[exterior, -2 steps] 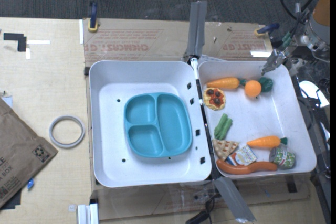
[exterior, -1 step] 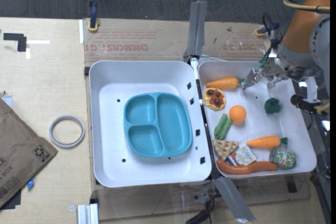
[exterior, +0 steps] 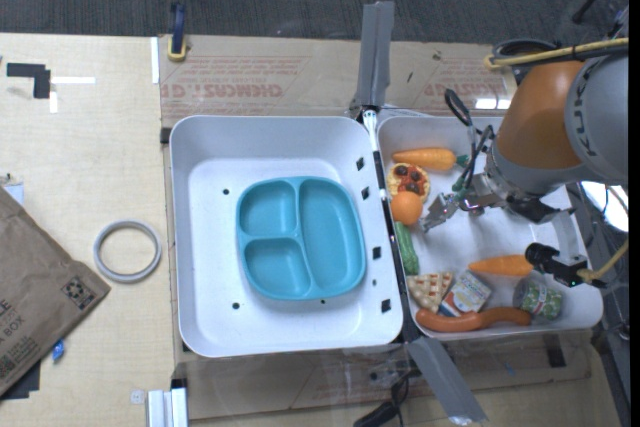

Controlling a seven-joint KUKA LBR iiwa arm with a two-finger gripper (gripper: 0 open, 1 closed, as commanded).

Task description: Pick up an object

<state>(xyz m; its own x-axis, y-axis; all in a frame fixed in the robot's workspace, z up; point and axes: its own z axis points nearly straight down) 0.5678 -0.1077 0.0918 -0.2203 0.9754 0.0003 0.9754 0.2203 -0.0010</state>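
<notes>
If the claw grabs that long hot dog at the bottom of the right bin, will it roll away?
The hot dog looks round and smooth, so it may slip or roll. Its slight curve and the bin wall beside it should limit rolling. It is probably light plastic.

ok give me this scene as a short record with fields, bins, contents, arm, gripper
left bin: shallow white bin holding a turquoise three-compartment plastic plate
right bin: shallow white bin with toy food
contents right: orange carrot, small pizza slice, round orange fruit, green cucumber, red sausage
arm: grey arm with orange band, over the right bin
gripper: two-finger gripper low beside the round orange fruit, nothing seen between the fingers
</notes>
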